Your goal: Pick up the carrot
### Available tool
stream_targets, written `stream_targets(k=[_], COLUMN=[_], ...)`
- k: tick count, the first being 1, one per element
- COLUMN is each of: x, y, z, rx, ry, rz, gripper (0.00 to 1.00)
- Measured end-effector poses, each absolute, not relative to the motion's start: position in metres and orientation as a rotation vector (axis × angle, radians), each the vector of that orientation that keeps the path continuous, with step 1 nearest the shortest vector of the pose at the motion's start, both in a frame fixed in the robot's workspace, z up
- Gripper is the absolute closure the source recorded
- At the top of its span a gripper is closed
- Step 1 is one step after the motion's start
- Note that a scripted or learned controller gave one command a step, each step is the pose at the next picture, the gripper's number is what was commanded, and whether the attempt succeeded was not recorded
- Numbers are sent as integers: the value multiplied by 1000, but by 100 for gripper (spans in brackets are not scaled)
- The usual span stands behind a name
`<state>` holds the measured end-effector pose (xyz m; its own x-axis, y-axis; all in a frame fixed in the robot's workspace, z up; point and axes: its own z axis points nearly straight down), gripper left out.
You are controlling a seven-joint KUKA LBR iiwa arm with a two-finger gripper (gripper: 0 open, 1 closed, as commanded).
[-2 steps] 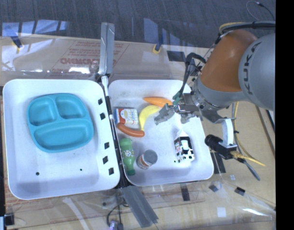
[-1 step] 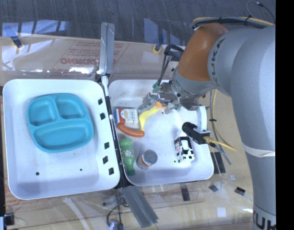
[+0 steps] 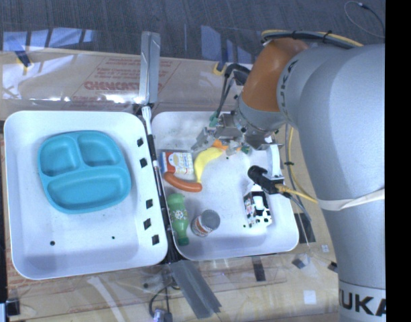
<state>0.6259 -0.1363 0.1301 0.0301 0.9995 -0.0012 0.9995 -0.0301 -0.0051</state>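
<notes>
White right bin point(image 3: 285, 237): near edge is carrying a green bottle point(image 3: 178, 217), a small can point(image 3: 205, 223) and a cow-patterned carton point(image 3: 257, 210). Mid-bin you're seeing a hot dog point(image 3: 183, 183), a small packet point(image 3: 178, 162) and a banana point(image 3: 206, 160). Toward the far edge your gripper point(image 3: 222, 134) is sitting low over an orange bit, likely the carrot point(image 3: 219, 144), just beside the banana's far end. Fingers are looking spread, carrot not clearly between them, so nothing is being gripped. Judging the pick as not done; closing and lifting are remaining. Left bin point(image 3: 17, 180) is holding a blue divided plate point(image 3: 84, 170).
</notes>
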Motion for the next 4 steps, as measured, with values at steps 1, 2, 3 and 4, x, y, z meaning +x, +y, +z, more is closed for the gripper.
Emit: stream_targets(k=[1, 2, 3, 4], x=[657, 656, 656, 655], y=[-165, -168, -168, -169], z=[97, 106, 106, 90], rx=[-2211, -2210, -2209, -2109], ry=[-2210, -2220, -2220, -2313], rz=[0, 14, 14, 11], gripper=[0, 100, 0, 0])
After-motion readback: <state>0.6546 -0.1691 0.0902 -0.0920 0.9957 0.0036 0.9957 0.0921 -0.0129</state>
